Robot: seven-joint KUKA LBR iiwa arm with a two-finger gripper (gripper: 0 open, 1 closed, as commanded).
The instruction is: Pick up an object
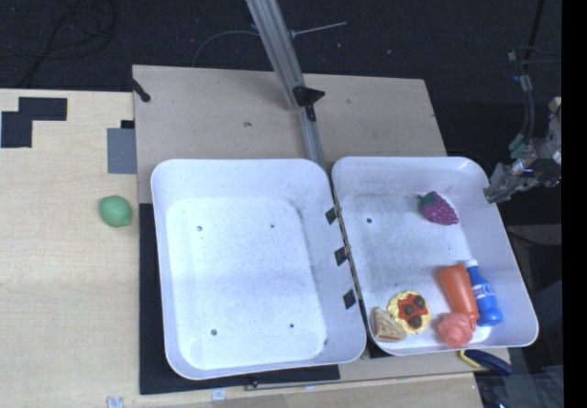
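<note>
Purple grapes, right bin's two o'clock: light, stiff, bumpy; pinch its middle. Gripper state: cannot tell.

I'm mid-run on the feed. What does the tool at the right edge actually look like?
The tool is a small grey metallic assembly with dark parts tapering towards the right bin's rim. Above it sit pale, whitish hardware and a thin dark cable running upward. It is too small and blurred to read any markings.
</note>
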